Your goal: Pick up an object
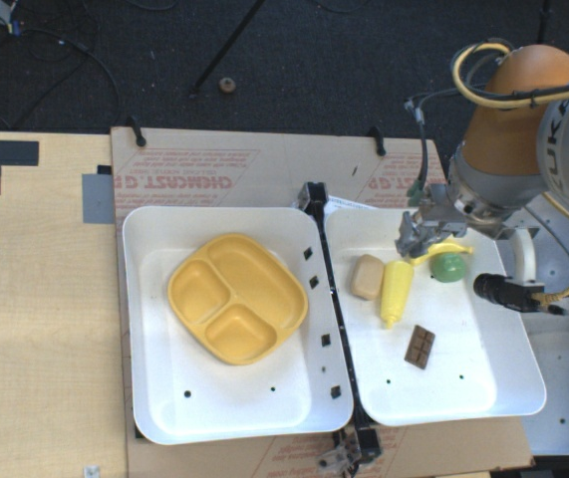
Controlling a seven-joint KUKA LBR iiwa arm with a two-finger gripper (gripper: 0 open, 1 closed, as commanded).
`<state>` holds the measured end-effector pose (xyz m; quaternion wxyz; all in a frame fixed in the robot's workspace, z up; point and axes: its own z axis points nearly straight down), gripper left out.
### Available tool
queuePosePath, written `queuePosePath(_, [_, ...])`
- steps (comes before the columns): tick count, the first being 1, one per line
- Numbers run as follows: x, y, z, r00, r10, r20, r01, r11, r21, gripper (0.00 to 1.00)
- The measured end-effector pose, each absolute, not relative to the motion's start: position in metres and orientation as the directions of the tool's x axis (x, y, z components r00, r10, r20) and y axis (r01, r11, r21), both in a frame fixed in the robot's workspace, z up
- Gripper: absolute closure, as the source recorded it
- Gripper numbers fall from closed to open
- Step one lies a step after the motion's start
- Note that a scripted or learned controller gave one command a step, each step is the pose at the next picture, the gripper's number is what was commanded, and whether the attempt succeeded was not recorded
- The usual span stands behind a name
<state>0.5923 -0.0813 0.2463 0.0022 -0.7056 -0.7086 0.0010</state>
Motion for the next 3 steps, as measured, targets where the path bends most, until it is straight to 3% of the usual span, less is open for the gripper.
queuePosePath(1, [0.596, -0.022, 0.235, -0.005, 1.0, 0.002, 1.0, 0.005, -0.005, 1.0])
queuePosePath(3, [0.623, 0.078, 0.236, -0.004, 1.0, 0.001, 1.0, 0.004, -0.002, 1.0])
